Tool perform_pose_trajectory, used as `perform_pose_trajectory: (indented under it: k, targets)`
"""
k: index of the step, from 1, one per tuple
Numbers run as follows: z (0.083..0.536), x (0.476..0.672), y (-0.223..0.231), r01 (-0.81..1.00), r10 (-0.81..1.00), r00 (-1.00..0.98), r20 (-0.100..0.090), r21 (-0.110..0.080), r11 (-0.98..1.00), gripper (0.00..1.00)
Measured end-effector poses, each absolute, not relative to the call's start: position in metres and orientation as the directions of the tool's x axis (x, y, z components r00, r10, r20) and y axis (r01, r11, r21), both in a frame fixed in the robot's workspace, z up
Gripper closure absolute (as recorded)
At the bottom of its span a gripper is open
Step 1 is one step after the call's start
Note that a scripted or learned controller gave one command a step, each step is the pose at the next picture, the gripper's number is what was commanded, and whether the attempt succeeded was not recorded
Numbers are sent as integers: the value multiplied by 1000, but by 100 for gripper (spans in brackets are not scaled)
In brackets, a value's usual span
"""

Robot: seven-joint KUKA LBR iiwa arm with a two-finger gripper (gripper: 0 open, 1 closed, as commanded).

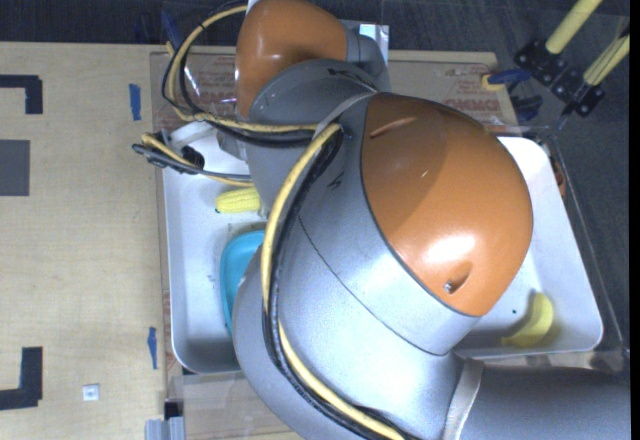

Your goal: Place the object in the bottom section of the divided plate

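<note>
While the arm [400,228] covers the left bin [190,258], yellow object [238,200] just above blue plate [240,273], pincer state impossible to tell

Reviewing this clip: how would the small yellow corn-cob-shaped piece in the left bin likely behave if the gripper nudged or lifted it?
The yellow corn-cob-shaped piece looks rounded and elongated, so a sideways nudge would probably roll it across the left white bin. Its ridged surface may give fingers some grip. It looks like a small toy, likely light and stiff, though the arm hides part of it.
</note>
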State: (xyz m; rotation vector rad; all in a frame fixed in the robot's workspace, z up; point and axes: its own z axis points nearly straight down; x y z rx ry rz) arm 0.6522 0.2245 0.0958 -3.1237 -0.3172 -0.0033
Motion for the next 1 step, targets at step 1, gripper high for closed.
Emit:
perform_pose_trajectory:
  k: [1]
  targets:
    - [95,652,224,201,201,979,2,-1,-979,0]
